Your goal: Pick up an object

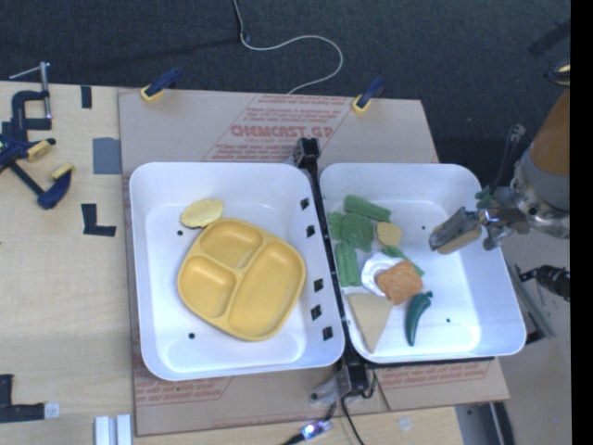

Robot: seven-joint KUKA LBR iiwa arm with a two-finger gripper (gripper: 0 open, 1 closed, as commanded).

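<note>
Hand point(454, 233) hovers over right bin point(463, 179), upper right part; open or closed: cannot tell. Green pepper point(416, 315), orange sponge-like block point(399, 282), green pieces point(357, 221) lie left of it. Yellow tray point(241, 278) in left bin point(153, 276).

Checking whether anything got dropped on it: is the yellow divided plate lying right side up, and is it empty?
Right side up and empty: the yellow plate in the left bin shows three bare compartments facing the camera.

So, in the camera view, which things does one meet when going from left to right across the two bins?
Small yellow piece → yellow divided tray → green pieces → orange piece → dark green pepper → end effector.
</note>
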